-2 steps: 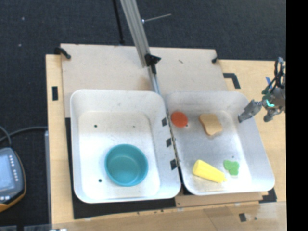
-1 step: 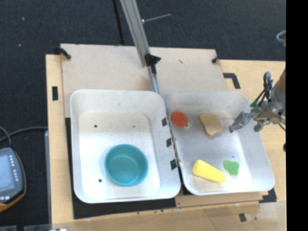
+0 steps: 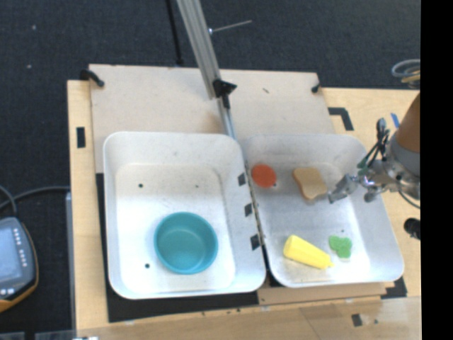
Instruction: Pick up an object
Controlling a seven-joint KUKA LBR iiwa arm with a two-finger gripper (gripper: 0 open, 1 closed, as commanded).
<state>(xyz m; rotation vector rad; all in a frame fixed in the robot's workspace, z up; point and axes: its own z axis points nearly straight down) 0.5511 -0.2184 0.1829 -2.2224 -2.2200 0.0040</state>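
The right bin (image 3: 368,253) holds a small orange-red round piece (image 3: 264,176) at its upper left, a tan bread-shaped piece (image 3: 310,182) near the middle top, a yellow wedge (image 3: 306,252) at the front, and a small green piece (image 3: 341,246) beside the wedge. My gripper (image 3: 352,187) hangs over the bin's right part, just right of the tan piece, with nothing seen between its fingers. The arm enters from the right edge.
The left bin (image 3: 127,161) holds a teal bowl (image 3: 185,242) at its front centre. A slanted metal pole (image 3: 202,41) rises from between the bins at the back. A handheld pendant (image 3: 14,261) lies off the bench at the far left.
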